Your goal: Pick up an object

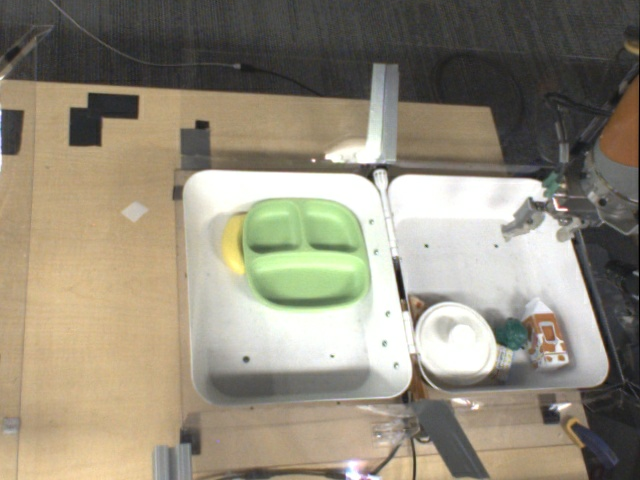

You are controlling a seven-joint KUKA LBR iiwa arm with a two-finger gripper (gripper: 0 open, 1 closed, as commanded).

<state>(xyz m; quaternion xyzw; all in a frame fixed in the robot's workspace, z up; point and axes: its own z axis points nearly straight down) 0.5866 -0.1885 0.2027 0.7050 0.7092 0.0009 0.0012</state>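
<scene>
Flanking white bins [290,383] on wooden bench [90,298]

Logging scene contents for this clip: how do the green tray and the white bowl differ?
The green tray lies in the left bin, the white bowl in the right bin's near corner. The tray is a rounded rectangle split into three compartments; the bowl is round and undivided. The tray takes up more room than the bowl. A yellow thing peeks from under the tray's edge; small items lie beside the bowl. Both sit flat, away from the gripper.
</scene>
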